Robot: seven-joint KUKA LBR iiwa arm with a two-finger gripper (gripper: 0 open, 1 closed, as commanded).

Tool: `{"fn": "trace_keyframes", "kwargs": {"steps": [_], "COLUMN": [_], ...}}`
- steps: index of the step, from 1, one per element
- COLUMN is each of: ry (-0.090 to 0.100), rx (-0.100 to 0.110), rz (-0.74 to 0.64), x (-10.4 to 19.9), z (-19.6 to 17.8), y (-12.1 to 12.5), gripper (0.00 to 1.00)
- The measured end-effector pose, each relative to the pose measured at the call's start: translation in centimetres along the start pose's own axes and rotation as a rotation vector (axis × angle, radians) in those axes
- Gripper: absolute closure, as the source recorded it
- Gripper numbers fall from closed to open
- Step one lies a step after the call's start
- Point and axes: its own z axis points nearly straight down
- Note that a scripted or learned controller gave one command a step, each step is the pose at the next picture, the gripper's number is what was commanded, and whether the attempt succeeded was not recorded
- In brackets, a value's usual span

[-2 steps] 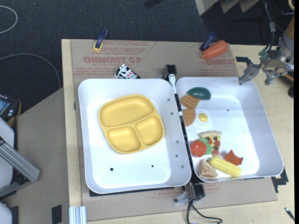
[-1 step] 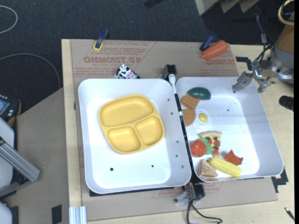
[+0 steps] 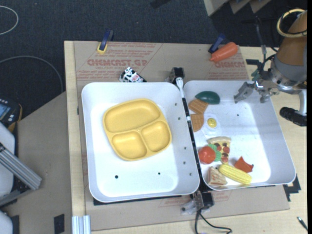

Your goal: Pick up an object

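Note:
The right bin (image 3: pixel 265 130) holds several toy foods along its left side: a dark green piece (image 3: pixel 208 97), two brown slices (image 3: pixel 197 107), a fried egg (image 3: pixel 211 123), a pizza slice (image 3: pixel 221 145), a red tomato (image 3: pixel 206 154), a yellow corn cob (image 3: pixel 235 173), a small red piece (image 3: pixel 244 165) and a tan wedge (image 3: pixel 216 177). My gripper (image 3: pixel 252 93) hangs over the bin's far right corner, open, with nothing between its fingers. It is well to the right of the green piece.
A yellow divided plate (image 3: pixel 137 129) lies in the left bin (image 3: pixel 97 169). Behind the bins, on the board, sit an orange carrot toy (image 3: pixel 224 51), a black-and-white toy (image 3: pixel 131 75) and a yellow clamp (image 3: pixel 104 43). Bare white floor spans the right bin's middle and right.

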Motion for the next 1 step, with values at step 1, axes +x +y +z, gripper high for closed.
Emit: {"fn": "trace_keyframes", "kwargs": {"steps": [1], "ry": [0.005], "rx": [-0.001], "rz": [-0.002], "x": [0.32], "z": [5.05], "y": [0.08], "gripper": [0.0]}}
